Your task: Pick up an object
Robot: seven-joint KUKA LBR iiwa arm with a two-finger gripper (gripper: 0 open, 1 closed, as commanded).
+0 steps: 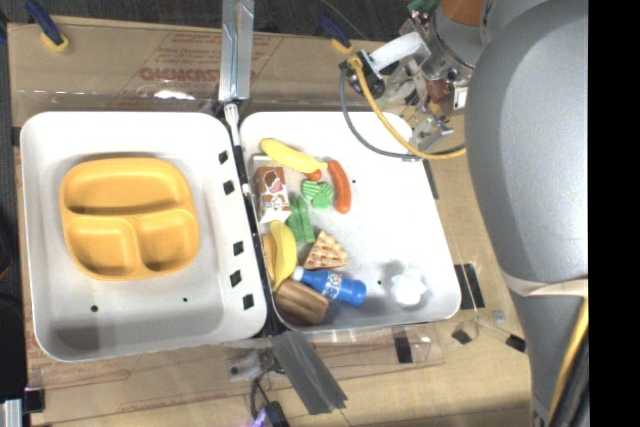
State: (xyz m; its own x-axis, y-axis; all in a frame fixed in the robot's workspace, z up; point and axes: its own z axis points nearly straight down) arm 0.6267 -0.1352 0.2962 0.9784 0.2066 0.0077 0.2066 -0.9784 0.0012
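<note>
The right bin [400, 205] holds a cluster of toy foods along its left side: a yellow banana [290, 155], a red sausage [340, 187], a small green piece [320, 193], a brown-and-white carton [270, 193], a second banana [281, 253], a pizza slice [325, 252], a blue bottle [336, 287] and a brown lump [300, 303]. A white object [407, 287] lies near the front right corner. My gripper [432, 103] hangs above the bin's back right edge, well away from the cluster, with yellow and black cables looping beside it. Nothing is seen held in it.
The left bin [40, 175] holds a yellow compartment tray [130, 215]. A metal divider bar [236, 45] runs back from between the bins. The grey arm [530, 115] covers the right side of the bench. Blue clamps [47, 23] sit at the cardboard's back edge.
</note>
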